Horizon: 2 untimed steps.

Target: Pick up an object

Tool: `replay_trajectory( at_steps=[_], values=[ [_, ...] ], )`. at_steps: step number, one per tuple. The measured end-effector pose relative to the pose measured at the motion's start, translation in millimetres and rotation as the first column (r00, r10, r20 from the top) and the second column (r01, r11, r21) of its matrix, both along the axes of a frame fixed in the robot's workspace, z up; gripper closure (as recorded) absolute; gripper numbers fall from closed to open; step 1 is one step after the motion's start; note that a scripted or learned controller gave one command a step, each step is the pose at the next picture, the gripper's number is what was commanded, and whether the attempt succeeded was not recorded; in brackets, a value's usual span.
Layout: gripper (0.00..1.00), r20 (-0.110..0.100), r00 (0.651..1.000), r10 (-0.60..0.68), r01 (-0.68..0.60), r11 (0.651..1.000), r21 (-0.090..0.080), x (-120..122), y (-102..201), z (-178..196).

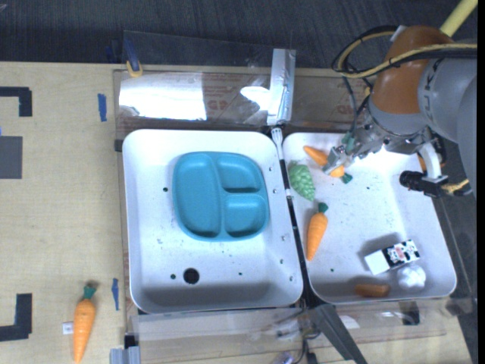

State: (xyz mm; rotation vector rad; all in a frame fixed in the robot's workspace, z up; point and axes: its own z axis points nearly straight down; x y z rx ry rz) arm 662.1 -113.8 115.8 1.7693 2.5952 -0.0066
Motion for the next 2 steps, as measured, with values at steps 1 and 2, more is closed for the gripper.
replay_trajectory(
  at_steps=[1, 2],
  values=[
    [1.0, 0.011, 1.0, 0.028, -0.028, 1.0, 0.005, 6.7, 76.9, 72.7],
    [1.0, 0.012, 0.986, 0.166, -0.166, 0.986, 0.001, -5.1, 87.3, 162.9]
  ],
)
